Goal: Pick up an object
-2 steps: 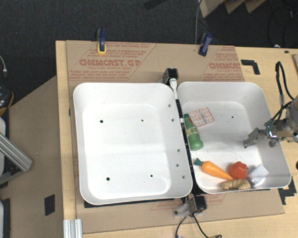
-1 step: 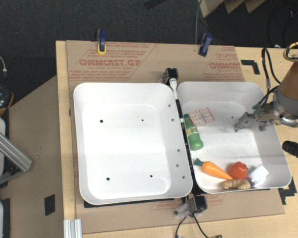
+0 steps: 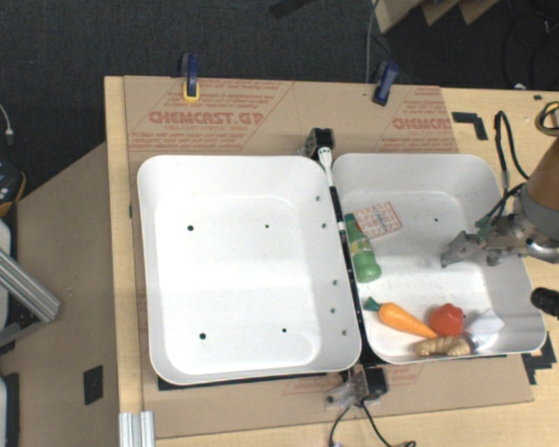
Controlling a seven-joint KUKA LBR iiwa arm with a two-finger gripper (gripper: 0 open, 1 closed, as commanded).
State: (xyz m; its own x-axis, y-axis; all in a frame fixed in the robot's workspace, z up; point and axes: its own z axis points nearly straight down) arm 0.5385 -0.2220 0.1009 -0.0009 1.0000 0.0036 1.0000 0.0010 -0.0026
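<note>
Camera view: I'm at the approach step. My gripper [image 3: 461,250] hangs over the right bin [image 3: 419,170], fingers spread wide and holding nothing. The tomato [image 3: 447,319] lies nearer the bin's front rim, beside the carrot [image 3: 405,319]. Next I must shift frontward, then descend.

- One camera hangs fixed above the bench [image 3: 261,110], looking down at a slant, not straight overhead.
- Its far side is the top of the picture, where dark floor lies beyond the bench edge; the near edge sits at the bottom.
- It stands back far enough to take in both white bins whole: the left bin [image 3: 168,250] and the right bin [image 3: 429,170], side by side near the middle.
- The arm [image 3: 550,194] comes in from the right edge, cut off by the frame.
</note>
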